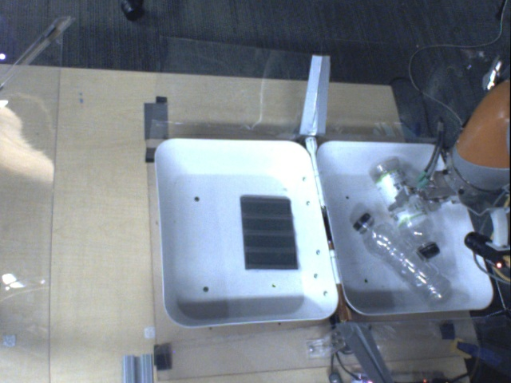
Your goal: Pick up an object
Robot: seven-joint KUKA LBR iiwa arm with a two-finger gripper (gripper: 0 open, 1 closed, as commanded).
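End effector (423, 188) blurs into clear bottle (403, 254); grip impossible to tell.

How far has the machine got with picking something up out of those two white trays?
Nothing looks lifted yet. The grey arm with the orange band has reached over the right white bin, with its gripper low among the clutter there. A clear plastic bottle lies flat on the bin floor, and a small black piece sits beside it. The dark ribbed rectangular pad in the left white bin lies untouched. Gripping and lifting remain.
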